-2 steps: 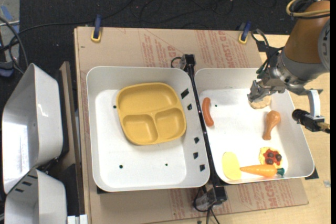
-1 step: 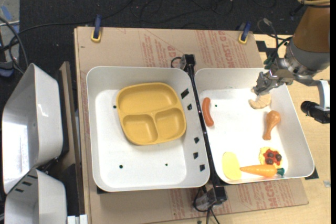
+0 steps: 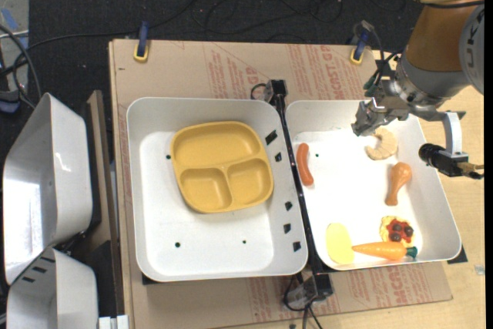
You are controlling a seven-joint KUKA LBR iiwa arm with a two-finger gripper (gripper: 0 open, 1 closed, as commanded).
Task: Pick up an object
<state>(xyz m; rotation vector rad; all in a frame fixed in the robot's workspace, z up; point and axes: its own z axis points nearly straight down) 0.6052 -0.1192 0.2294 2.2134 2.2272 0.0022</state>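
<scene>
The right bin holds several toy foods: a red sausage, a pale croissant-shaped piece, a brown drumstick, a yellow oval slice, an orange carrot and a small pizza-like piece with red dots. My gripper hangs over the bin's back part, just above and to the left of the pale piece. Nothing shows between its dark fingers.
The left bin holds a yellow divided plate. A black divider with clips runs between the bins. Clamps sit on the cardboard's back edge. Grey-white containers stand at the far left.
</scene>
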